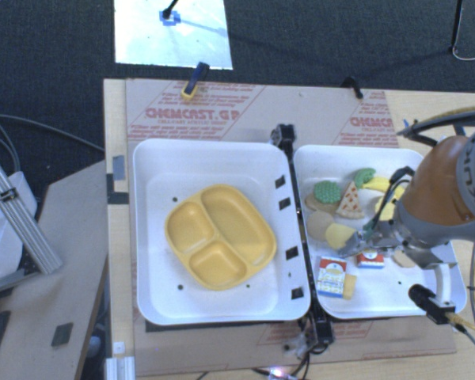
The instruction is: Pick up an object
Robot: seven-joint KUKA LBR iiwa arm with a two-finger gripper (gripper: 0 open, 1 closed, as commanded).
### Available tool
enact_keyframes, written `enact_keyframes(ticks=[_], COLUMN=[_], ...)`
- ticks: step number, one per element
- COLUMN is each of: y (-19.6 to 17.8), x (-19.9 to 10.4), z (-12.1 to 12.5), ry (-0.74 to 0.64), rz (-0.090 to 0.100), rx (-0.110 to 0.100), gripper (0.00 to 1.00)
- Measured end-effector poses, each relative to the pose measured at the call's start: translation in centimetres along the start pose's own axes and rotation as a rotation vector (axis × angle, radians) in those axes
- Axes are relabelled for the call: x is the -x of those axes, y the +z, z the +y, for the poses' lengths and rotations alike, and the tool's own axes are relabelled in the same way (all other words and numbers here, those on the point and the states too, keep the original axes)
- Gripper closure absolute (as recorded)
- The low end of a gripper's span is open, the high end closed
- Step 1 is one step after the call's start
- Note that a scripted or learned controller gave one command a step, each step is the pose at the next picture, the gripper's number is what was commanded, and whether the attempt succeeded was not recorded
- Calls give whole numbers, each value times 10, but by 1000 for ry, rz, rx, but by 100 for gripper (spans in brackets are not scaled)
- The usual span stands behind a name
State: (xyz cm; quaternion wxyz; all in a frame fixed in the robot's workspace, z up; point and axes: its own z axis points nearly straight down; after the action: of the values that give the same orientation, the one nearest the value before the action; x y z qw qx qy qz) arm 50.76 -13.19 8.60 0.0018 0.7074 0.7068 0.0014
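Two bins, gripper [362, 245] low among crowded toys, right bin [396, 305].

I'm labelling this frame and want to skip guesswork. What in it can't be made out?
- Tool, camera view: the arm's wrist covers it, so its grip can't be judged.
- Right bin: its far right side lies under the arm.
- Red box: partly under the wrist; label too small to read.
- Toy food near the pizza slice: small and blurred.

The grey arm with its orange band [447, 192] hides part of the right shallow white bin [380, 305] and runs off the right edge.
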Motion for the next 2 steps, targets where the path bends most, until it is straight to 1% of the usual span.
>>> enact_keyframes(ticks=[1, 2], y=[-5, -15], x=[-51, -48], z=[-22, -20], ry=[-8, -5], rz=[3, 1], rx=[-6, -2], gripper=[0, 100])
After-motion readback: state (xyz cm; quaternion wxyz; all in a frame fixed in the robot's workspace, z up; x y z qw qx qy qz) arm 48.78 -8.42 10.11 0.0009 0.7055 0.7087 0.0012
